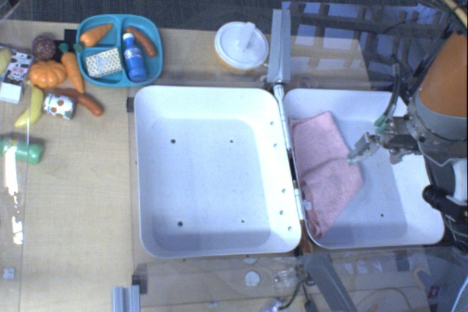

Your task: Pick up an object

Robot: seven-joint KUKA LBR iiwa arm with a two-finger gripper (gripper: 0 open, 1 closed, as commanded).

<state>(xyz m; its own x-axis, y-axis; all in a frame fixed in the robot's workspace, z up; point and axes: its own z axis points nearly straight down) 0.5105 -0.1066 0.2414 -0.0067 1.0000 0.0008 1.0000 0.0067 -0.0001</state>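
A pink cloth [325,168] lies crumpled along the left side of the right white bin [409,223], reaching from its far left part down towards the near wall. My gripper [369,139] hangs over the right bin, just right of the cloth's upper edge, with the orange-banded arm [446,88] behind it. Its two fingers stand apart, open, with nothing between them. One fingertip [358,153] sits close to the cloth's right edge.
The left white bin [146,179] lies beside the right one, a metal divider between them. A white lidded bowl [241,46] stands behind the bins. A teal divided plate [146,29] and several toy foods [62,88] sit at the far left.
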